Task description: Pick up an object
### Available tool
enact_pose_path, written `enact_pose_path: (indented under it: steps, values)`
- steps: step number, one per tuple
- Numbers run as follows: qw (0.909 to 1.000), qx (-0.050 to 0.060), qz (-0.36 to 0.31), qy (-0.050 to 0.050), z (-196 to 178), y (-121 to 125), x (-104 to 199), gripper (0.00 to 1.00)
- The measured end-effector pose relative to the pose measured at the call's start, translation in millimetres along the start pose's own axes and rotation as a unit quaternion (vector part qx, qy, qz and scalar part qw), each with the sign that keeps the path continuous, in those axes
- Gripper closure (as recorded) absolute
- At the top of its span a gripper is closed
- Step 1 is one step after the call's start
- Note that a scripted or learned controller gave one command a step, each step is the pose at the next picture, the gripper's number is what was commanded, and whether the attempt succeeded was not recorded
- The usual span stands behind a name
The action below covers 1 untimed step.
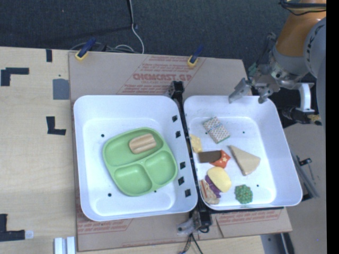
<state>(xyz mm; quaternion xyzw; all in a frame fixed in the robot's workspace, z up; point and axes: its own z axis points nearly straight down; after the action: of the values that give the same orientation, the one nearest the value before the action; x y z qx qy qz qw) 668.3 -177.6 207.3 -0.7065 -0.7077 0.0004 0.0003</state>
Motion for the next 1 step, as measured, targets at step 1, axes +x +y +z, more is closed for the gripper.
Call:
enact_pose_path:
  steps: [1]
  values:
    - [1.0000, 0.004, -0.001, 0.001, 54.6, -38.4, 44.7, 0.00]
